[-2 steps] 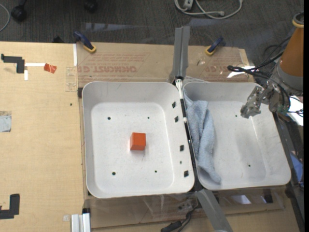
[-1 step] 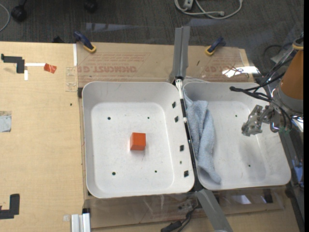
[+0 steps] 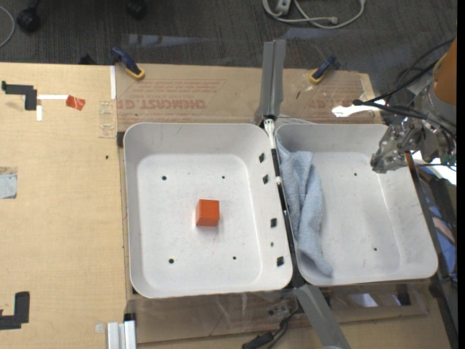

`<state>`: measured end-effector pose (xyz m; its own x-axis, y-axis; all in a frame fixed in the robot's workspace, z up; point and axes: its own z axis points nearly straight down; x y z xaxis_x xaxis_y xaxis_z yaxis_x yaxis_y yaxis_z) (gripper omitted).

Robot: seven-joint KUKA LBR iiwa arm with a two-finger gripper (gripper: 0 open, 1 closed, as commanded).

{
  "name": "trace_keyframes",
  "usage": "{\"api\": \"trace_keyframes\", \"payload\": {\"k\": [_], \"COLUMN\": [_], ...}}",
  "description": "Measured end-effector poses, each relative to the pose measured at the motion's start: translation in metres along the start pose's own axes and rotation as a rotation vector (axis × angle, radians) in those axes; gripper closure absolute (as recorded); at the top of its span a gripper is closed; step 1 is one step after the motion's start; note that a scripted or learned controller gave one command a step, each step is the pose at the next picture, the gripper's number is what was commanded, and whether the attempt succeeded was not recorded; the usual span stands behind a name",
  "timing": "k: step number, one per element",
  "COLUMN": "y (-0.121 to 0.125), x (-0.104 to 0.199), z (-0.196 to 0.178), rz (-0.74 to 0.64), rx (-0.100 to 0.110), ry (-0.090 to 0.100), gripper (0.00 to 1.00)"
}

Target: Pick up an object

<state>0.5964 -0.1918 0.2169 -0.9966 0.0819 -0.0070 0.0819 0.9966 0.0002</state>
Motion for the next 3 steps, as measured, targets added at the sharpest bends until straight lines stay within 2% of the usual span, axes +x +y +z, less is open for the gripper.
{"api": "trace_keyframes", "payload": {"k": [1, 2, 3], "y": [-0.024, -0.024, -0.024], "x": [-0.032, -0.058, -0.066], "z": [0.028, 0.024, 0.019], "rz": [-0.356, -0.727, -0.908], "rx": [-0.002, -0.002, -0.001], "ry": [0.001, -0.002, -0.002], "gripper": [1.0, 1.0, 1.0]}}
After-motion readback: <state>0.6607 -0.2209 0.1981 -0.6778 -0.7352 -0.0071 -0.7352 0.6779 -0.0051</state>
